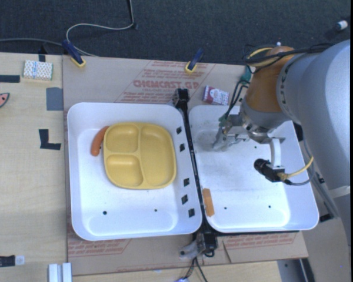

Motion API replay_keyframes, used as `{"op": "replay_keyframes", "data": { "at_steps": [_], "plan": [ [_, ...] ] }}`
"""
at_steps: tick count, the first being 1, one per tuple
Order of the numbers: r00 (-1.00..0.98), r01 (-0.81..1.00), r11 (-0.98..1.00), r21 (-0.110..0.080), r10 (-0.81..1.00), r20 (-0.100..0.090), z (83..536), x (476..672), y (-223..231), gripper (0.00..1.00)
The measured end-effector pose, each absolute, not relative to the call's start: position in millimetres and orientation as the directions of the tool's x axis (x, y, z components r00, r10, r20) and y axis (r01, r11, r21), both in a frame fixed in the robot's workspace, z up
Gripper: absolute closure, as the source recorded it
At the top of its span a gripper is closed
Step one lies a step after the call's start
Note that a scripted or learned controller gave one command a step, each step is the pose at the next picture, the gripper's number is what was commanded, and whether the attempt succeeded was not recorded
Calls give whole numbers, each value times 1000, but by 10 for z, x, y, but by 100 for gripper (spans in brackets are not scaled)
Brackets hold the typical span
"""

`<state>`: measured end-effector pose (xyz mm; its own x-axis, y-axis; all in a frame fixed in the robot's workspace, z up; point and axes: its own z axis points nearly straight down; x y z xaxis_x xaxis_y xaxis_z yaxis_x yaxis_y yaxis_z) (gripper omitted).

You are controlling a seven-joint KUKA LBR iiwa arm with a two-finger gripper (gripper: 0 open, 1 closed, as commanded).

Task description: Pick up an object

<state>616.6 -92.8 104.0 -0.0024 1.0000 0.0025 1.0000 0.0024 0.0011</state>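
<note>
A worktop carries two white bins. In the left bin, a yellow divided plate has an orange sausage-like piece touching its left edge. In the right bin, a small orange piece lies by the near left wall. The claw, fingers slightly apart and holding nothing, hangs farther back, well apart from it. Judged from this, picking has not begun.
</note>
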Motion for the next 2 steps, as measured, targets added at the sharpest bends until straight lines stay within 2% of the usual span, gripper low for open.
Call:
{"op": "replay_keyframes", "data": {
  "at_steps": [2],
  "plan": [
    [-4,1000,4,-2,1000,7,1219,6161,-908,100]
  ]
}}
